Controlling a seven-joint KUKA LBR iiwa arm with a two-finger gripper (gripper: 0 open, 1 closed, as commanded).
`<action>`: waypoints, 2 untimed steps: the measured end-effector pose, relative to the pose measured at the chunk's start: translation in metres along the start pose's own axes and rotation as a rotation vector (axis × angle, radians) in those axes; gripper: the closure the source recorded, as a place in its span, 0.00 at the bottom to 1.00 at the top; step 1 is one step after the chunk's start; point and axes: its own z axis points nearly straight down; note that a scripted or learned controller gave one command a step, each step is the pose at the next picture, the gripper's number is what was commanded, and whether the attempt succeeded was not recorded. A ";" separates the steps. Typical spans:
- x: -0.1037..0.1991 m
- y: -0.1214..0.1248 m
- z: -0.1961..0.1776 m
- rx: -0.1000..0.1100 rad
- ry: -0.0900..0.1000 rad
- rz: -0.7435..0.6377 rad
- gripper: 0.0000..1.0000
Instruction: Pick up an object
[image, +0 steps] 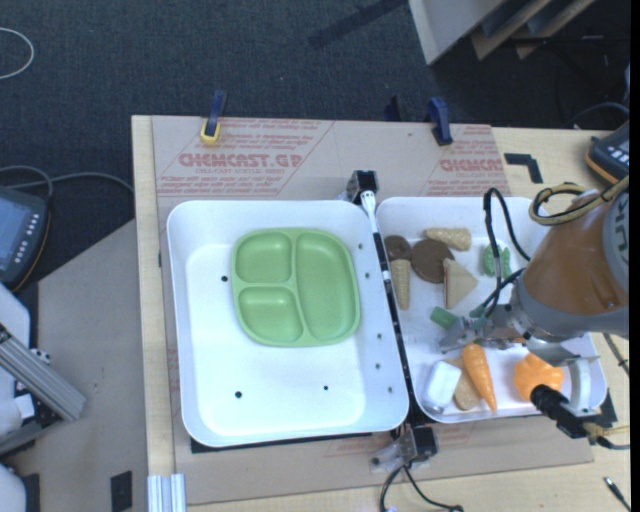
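1. Orange plastic carrot (479, 375) lies in the right white bin (417, 215), just below the gripper (468, 333).
2. Gripper's grip state: cannot tell.
3. Green sectioned plastic tray (296, 286) sits in the left white bin (190, 300).

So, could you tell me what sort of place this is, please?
Most likely a robotics lab bench for pick-and-place trials: two white bins, left and right, sit on a clamped board, toy food such as a carrot fills one, and the arm reaches in.
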 end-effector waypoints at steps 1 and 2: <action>0.001 -0.005 -0.007 0.012 0.003 0.004 1.00; -0.004 0.000 -0.070 0.009 0.002 0.001 1.00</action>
